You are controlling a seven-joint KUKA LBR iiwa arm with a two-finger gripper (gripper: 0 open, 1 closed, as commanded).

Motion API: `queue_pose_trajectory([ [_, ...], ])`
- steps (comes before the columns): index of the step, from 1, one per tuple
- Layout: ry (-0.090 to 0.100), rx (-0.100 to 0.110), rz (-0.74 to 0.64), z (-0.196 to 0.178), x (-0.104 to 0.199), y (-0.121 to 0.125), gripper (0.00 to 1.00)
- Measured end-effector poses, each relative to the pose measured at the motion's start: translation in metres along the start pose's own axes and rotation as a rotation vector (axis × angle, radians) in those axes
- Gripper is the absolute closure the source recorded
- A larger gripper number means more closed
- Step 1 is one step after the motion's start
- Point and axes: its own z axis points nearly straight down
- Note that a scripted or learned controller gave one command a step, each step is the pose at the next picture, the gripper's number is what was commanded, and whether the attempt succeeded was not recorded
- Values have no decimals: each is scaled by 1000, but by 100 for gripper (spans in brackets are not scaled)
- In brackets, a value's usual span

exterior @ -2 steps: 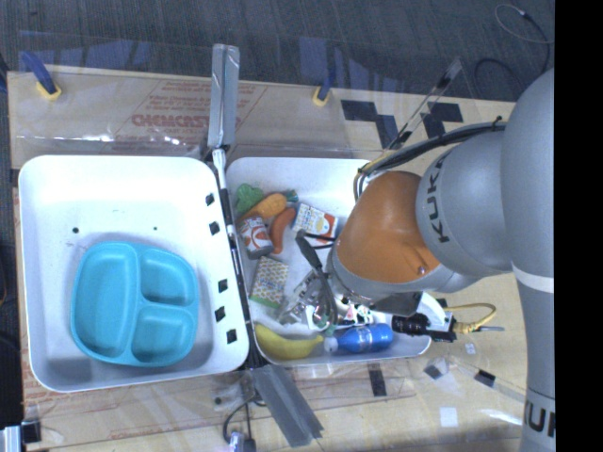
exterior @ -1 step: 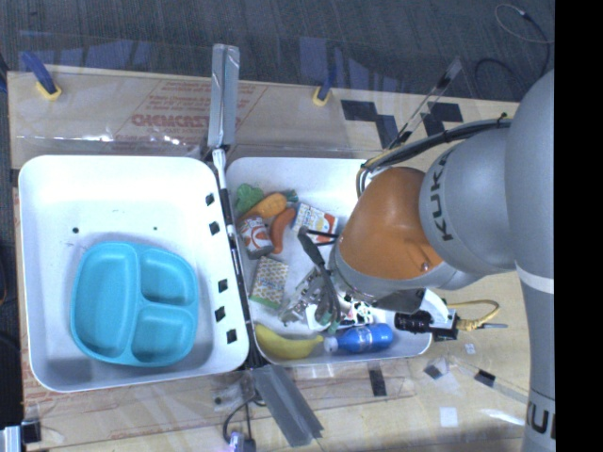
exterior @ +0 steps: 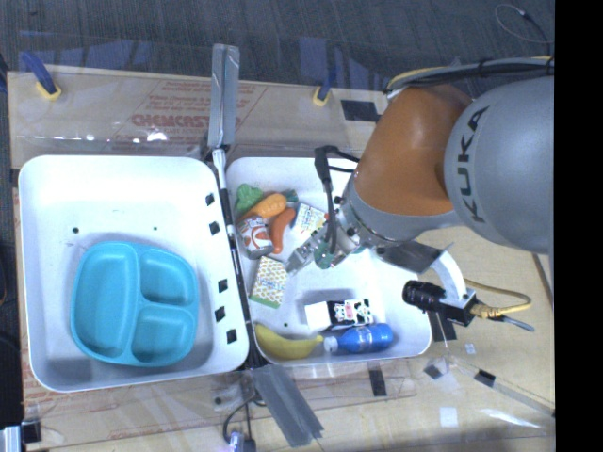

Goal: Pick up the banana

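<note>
The gripper, its grip state impossible to tell, hangs above the right bin, far of the banana lying along its near wall.

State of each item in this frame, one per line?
Banana: lying at right bin's front wall, not held.
Blue bottle: on its side beside the banana.
Carrot: lying at the bin's back.
Blue tray: flat in left bin.
Claw: over right bin, holding nothing visible.
</note>
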Motion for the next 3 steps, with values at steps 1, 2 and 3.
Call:
queue_pose_trajectory([
  [1, 0, 0, 0, 0, 0, 0, 0],
  [2, 4, 3, -297, 62, 29, 8, 0],
  [3, 0, 0, -430, 61, -36, -33, 0],
])
